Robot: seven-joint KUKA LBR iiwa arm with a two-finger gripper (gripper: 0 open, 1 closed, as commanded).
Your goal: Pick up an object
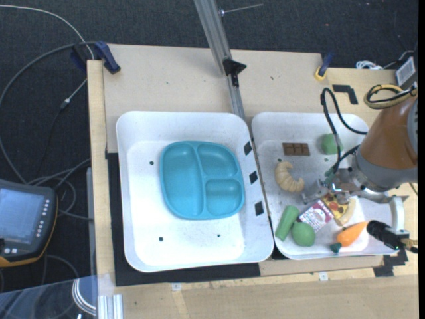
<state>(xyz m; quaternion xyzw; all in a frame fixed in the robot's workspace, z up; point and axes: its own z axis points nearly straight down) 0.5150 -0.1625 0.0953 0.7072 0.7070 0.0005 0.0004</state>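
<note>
The right bin (265, 145) holds several items. A brown chocolate bar (295, 149) and a green block (329, 143) lie at the back, and a croissant (287, 176) sits left of centre. Toward the front are a green cucumber (287, 222), a green ball (303, 234), a pink-and-white packet (317, 214), a yellowish piece (343, 209) and an orange carrot (350, 233). My gripper (330, 190) hangs low over the middle of this bin, just above the packet and the yellowish piece. The grey and orange arm (392, 145) hides the bin's right side.
The left bin (133, 178) holds a blue divided plate (201, 179). A metal pole (219, 38) slants from the top down to the gap between the bins. Black cables (335, 115) loop over the right bin's back edge. A tablet (23, 221) lies off the bench at left.
</note>
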